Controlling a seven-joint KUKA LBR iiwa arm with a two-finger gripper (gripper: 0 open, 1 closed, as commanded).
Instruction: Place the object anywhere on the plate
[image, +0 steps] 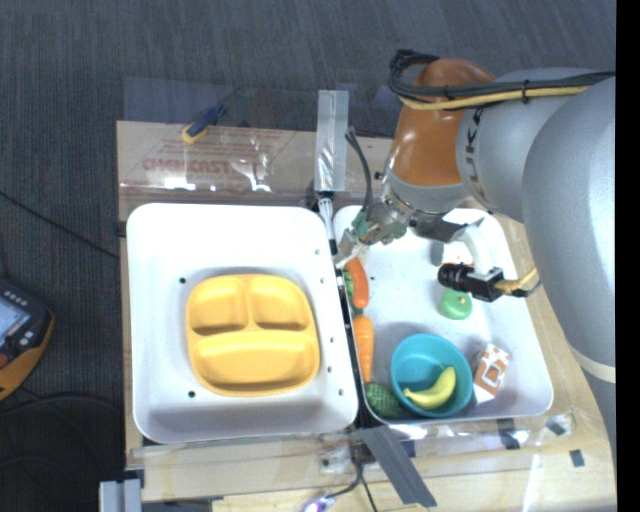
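A yellow divided plate lies in the middle of the left bin. My gripper hangs over the top left corner of the right bin, close to the wall between the bins. Just below it lies a short orange-red carrot-like piece against that wall. A longer orange carrot lies further down along the same wall. The gripper is well to the right of the plate.
The right bin also holds a blue bowl with a banana in it, a small green item, an orange-and-white box and a dark green vegetable. The arm's grey body covers the upper right.
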